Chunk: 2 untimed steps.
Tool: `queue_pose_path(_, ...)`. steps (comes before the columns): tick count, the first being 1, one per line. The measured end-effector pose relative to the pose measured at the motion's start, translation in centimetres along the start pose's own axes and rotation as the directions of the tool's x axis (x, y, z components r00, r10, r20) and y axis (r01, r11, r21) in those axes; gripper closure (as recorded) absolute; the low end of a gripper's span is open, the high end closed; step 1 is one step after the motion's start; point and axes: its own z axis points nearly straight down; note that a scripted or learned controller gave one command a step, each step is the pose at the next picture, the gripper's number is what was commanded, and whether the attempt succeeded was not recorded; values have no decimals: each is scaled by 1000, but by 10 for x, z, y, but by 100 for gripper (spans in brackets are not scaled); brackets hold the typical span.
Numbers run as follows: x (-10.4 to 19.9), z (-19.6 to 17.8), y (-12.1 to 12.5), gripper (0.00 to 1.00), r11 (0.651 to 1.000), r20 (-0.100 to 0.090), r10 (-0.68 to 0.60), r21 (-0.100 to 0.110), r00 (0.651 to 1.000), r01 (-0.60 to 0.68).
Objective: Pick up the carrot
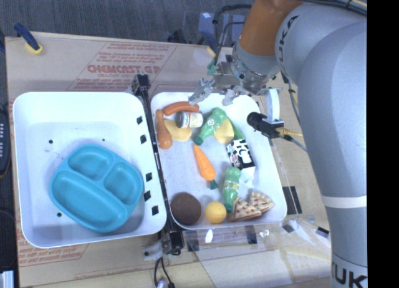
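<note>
Up front in your right bin (274, 184) there's a brown ball (186, 208) and a waffle (252, 206). Your carrot (204, 162) lies mid-bin, untouched, nothing gripping it. Farther back the gripper (214, 92) hangs over the far rim, fingers spread apart and holding nothing.

We log two white bins side by side. Left bin (28, 156): one blue tray (96, 187) with three compartments. Right bin (274, 184): carrot (204, 162) near the middle, lying loose; hot dog (181, 107) and a small jar (189, 119) at the far end; green bottle (209, 126); second green bottle (231, 186); black-and-white carton (240, 154); brown ball (186, 209); yellow ball (216, 212); waffle slice (252, 206). We note the gripper (218, 92) above the bin's far edge, fingers spread, apart from the carrot.
</note>
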Motion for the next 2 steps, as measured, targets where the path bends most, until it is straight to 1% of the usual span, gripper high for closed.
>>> queue_pose_path(1,-4,121,-54,0,996,-2,93,15,996,-93)
queue_pose_path(2,-4,105,-50,100,997,1,82,9,997,-82)
